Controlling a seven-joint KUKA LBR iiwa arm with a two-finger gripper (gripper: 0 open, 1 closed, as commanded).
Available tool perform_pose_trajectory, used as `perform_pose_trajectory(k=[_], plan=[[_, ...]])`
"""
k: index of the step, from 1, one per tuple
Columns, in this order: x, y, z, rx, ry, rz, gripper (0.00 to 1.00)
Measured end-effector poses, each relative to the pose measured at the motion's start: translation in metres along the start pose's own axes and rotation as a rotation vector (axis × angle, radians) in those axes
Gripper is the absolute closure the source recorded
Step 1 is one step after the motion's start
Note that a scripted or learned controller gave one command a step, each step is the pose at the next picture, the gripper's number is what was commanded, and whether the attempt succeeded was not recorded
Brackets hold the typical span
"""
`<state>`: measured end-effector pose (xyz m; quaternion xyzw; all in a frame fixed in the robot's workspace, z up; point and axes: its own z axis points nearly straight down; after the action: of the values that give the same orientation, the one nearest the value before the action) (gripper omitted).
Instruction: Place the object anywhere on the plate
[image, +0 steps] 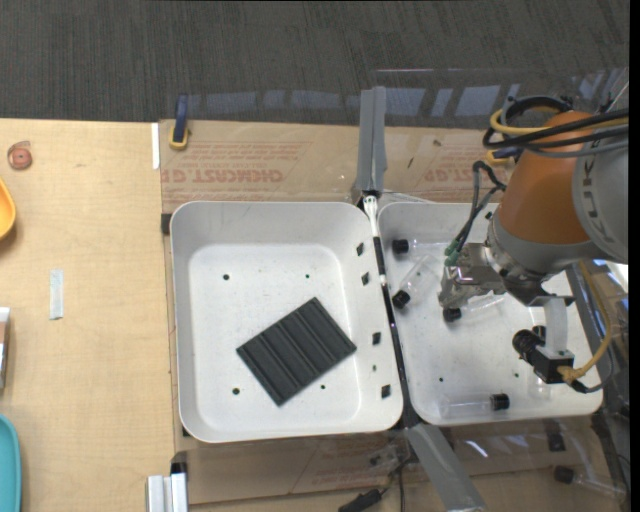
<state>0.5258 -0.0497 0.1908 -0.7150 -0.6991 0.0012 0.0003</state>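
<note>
The plate (296, 350) is a dark grey, ribbed rectangular slab lying flat on the floor of the left bin (200, 300). It is turned at a slant to the bin's walls, its ridges running along its length. It sits in the bin's lower middle, apart from every wall, nothing resting on it.

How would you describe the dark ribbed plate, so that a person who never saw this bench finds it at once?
Find the two white bins side by side; take the left bin, away from the arm. The dark ribbed plate lies flat on its floor, turned diagonally. It is the one large grooved rectangle there; the other dark things are small dots.
</note>
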Motion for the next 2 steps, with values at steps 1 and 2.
perform_pose_trajectory(k=[1,2], plan=[[0.078,0.062,-0.128,0.000,-0.002,-0.191,1.00],[0.123,0.077,-0.099,0.001,-0.001,-0.351,1.00]])
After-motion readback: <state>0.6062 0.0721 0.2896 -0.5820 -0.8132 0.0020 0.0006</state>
